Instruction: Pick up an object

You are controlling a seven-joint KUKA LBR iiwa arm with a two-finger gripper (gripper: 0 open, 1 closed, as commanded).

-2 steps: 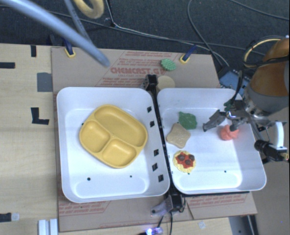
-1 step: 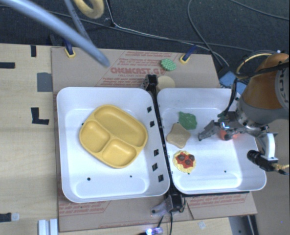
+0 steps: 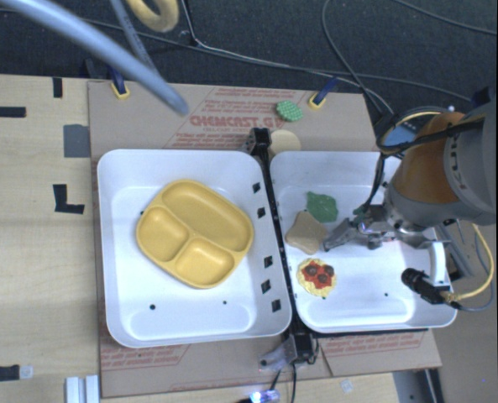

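In the right bin [image 3: 400, 305] lie three small items: a green leafy piece [image 3: 322, 205], a tan wedge [image 3: 304, 232] and a round yellow pizza-like toy with red spots [image 3: 317, 277]. My gripper [image 3: 341, 237] reaches in from the right, low over the bin floor, its dark fingers pointing left toward the tan wedge and ending just right of it. Nothing shows between the fingers. The grey arm with its orange band [image 3: 425, 175] rises behind it at the right.
The left bin [image 3: 118, 300] holds a yellow divided plate [image 3: 194, 232]. A green dotted piece [image 3: 289, 110] and a tan disc [image 3: 284, 139] lie on the cardboard behind the bins. Cables run across the dark floor at the back and beside the arm.
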